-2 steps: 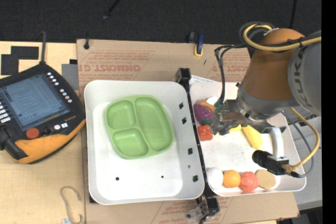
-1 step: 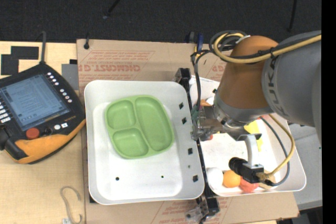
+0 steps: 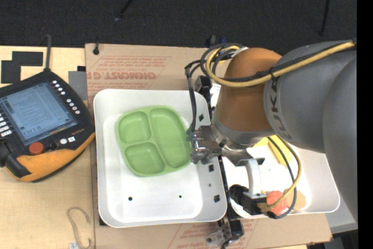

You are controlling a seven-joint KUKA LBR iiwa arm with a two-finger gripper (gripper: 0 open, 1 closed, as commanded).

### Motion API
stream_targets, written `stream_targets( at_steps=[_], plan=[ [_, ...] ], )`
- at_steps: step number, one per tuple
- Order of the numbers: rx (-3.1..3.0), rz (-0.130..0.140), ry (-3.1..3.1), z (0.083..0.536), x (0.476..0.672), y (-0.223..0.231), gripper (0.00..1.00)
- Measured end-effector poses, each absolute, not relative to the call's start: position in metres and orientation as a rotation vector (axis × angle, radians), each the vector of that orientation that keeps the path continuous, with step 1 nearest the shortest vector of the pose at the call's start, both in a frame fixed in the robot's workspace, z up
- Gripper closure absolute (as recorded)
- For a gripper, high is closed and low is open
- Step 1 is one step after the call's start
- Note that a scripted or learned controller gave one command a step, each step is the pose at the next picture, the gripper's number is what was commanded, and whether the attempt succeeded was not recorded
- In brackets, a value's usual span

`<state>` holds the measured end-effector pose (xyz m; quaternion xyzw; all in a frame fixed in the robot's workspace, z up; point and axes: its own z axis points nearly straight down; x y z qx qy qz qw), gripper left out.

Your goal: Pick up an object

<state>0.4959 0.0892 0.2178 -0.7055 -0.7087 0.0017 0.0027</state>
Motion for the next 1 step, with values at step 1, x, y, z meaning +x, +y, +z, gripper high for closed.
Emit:
stream_targets(
  at_steps=[1],
  plan=[
    [-2.217,0.006,-2.219,0.2169,0.4968,0.0879,1.0]
  ],
)
